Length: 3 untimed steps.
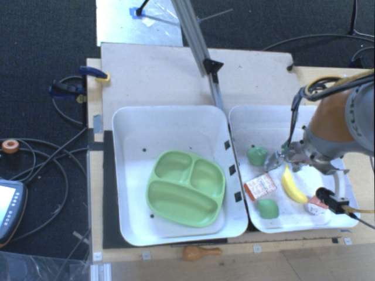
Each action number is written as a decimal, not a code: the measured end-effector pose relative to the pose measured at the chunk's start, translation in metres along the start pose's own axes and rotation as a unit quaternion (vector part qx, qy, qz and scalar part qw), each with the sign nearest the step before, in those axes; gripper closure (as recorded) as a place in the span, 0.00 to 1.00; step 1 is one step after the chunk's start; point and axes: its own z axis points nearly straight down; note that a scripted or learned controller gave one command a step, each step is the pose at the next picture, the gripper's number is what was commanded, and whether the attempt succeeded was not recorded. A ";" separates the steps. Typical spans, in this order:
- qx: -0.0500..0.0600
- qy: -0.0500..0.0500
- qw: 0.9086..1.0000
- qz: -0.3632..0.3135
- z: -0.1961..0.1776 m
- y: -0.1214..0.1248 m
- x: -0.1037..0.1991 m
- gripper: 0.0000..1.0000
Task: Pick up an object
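Dark carpet floor [47, 34] strewn with cables [53, 157] — pale wooden bench [170, 75], evenly lit.

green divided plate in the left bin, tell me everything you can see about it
The green divided plate is pale green, looks like smooth plastic, rounded in outline, with three compartments: two smaller ones at the far side, one long one nearer the camera. It lies flat, right side up, on the floor of the left bin, toward its right half. Nothing lies in it.

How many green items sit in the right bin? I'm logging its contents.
2: one green object near the bin's middle beside the gripper, another near the front wall. The arm may hide more.
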 end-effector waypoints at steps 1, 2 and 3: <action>-0.003 -0.001 1.000 0.000 -0.013 0.002 -0.001 1.00; -0.004 -0.001 1.000 0.000 -0.058 -0.001 -0.003 1.00; -0.004 -0.001 1.000 -0.003 -0.108 0.002 0.006 1.00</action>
